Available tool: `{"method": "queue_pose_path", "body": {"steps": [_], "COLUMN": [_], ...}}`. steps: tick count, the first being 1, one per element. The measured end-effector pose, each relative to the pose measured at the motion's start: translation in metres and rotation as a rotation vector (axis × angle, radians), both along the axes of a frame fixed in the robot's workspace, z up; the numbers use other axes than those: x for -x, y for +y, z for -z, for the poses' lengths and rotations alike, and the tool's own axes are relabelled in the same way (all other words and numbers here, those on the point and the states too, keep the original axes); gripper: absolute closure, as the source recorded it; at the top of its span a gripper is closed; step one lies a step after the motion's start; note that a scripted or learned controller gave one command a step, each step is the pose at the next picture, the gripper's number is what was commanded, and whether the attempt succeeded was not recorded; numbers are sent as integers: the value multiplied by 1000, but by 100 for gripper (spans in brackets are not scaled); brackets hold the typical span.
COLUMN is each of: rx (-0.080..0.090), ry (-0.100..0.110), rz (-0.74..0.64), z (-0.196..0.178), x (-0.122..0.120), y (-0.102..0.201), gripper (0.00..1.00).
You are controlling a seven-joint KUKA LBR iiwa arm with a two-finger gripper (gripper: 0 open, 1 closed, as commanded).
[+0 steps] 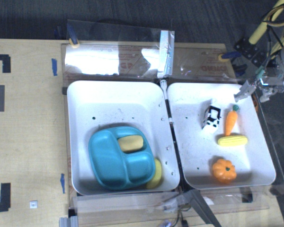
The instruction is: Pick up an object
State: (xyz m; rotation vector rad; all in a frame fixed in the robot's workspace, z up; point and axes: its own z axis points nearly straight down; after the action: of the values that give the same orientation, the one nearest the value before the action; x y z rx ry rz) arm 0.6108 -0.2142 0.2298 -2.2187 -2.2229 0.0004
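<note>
Claw [243, 91]: at the upper right corner of the right bin, over its rim — whether its fingers are spread or pressed together cannot be told; nothing is seen between them.
Carrot [231, 120]: nearest thing to the claw, just below and a little left of it, lying free on the bin floor, green top toward the claw.
Cow toy [211, 117]: black and white, left of the carrot, apart from it.
Corn [232, 140]: yellow, lying crosswise, touching the carrot's tip.
Pumpkin [224, 170]: orange, farthest below the claw, near the front wall.
Right bin [189, 169]: its left half is bare floor.
Left bin [85, 98]: well left of the claw, it holds a blue divided tray [120, 157] with a yellow piece [131, 143] in one compartment — another yellow thing [155, 174] sticks out from under the tray's right edge.
Bench [23, 136]: pale wood with black marks, beyond the left bin.
</note>
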Motion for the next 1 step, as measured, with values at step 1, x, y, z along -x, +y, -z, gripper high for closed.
{"method": "queue_pose_path", "body": {"steps": [1], "rx": [3], "ry": [-8], "rz": [-37], "z": [83], "x": [-16], "y": [-8], "gripper": [0]}}
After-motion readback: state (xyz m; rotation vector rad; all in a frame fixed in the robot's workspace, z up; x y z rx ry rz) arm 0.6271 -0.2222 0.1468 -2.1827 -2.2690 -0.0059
